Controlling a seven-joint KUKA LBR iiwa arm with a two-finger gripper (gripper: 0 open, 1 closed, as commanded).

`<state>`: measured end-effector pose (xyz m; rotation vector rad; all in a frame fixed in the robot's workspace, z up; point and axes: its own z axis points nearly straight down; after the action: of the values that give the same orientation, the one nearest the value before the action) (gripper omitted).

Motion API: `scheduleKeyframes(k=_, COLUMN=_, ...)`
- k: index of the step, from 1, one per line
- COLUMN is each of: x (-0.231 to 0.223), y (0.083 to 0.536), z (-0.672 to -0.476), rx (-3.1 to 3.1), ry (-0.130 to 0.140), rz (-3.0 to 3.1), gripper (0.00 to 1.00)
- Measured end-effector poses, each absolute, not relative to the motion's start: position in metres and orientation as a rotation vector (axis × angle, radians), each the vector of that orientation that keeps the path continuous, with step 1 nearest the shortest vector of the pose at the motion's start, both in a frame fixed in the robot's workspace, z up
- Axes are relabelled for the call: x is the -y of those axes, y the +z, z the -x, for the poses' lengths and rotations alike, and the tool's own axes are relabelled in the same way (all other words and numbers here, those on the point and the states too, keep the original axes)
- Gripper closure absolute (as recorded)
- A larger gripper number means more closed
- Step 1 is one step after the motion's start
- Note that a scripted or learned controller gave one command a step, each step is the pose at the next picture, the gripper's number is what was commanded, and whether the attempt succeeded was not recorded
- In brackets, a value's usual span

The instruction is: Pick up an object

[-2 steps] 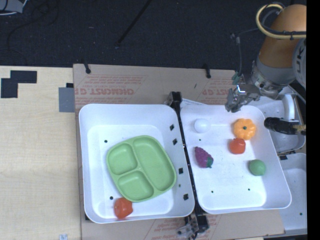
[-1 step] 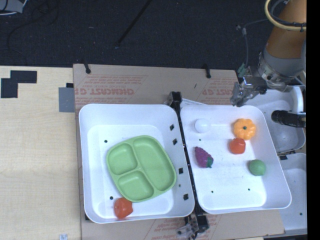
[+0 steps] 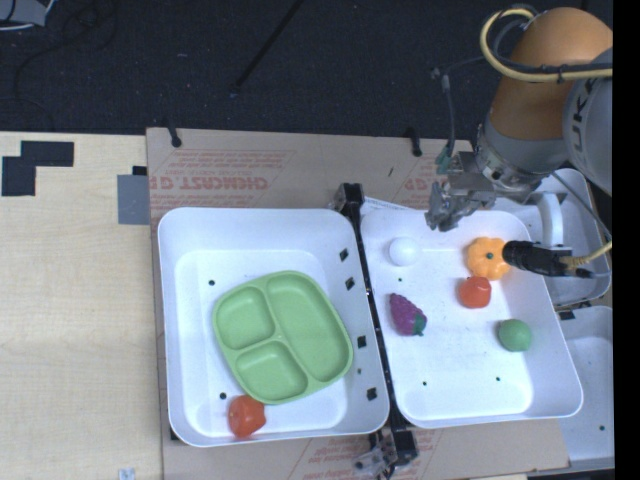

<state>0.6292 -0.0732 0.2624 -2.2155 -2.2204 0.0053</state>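
Both white bins [image 3: 190,268] appear to be made of smooth, faintly glossy plastic. Matt plastic is seen in the green divided plate [image 3: 282,336]. Beneath the bins, printed brown cardboard [image 3: 260,173] is laid.

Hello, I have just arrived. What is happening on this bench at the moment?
A grey robot arm with an orange band reaches in from the right, and its gripper hangs over the far edge of the right bin, holding nothing. Below it lie a white ball, a purple fruit, an orange pumpkin, a red toy and a green ball. The left bin has a green divided tray with another red toy beside it. Nothing is picked up yet.
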Motion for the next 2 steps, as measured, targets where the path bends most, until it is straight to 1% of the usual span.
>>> scheduleKeyframes(k=1, x=0.02, y=0.264, z=-0.616, rx=2.223, ry=0.002, rz=2.213, gripper=1.0)
scheduleKeyframes(k=2, x=-0.033, y=0.249, z=-0.615, rx=2.222, ry=0.005, rz=2.215, gripper=1.0)
